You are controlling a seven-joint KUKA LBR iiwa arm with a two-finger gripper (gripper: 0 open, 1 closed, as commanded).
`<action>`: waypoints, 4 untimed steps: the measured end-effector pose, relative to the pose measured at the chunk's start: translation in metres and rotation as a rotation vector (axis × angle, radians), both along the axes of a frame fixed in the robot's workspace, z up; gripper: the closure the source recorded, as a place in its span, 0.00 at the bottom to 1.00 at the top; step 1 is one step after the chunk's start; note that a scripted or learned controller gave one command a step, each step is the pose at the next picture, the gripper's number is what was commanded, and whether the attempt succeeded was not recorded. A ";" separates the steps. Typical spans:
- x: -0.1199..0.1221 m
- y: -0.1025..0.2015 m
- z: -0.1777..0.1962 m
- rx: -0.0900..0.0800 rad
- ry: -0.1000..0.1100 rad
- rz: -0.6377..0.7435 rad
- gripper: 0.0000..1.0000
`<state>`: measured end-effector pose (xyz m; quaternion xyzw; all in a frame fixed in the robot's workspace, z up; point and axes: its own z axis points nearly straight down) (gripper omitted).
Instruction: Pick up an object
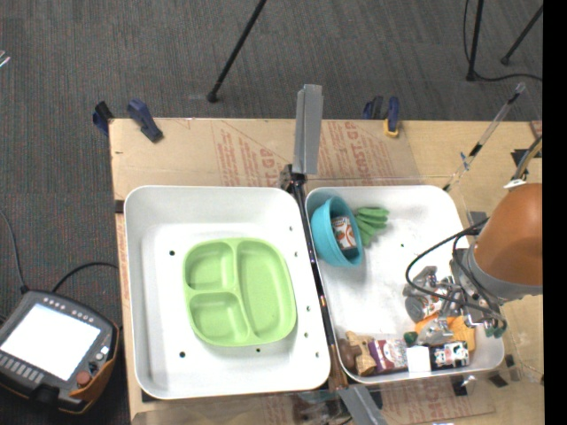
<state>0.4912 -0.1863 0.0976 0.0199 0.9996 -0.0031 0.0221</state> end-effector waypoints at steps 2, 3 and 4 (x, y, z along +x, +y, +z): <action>0.063 0.044 -0.011 0.012 0.046 -0.036 0.00; 0.065 0.044 -0.001 0.011 0.043 -0.034 1.00; 0.007 0.077 -0.011 -0.001 0.045 0.508 1.00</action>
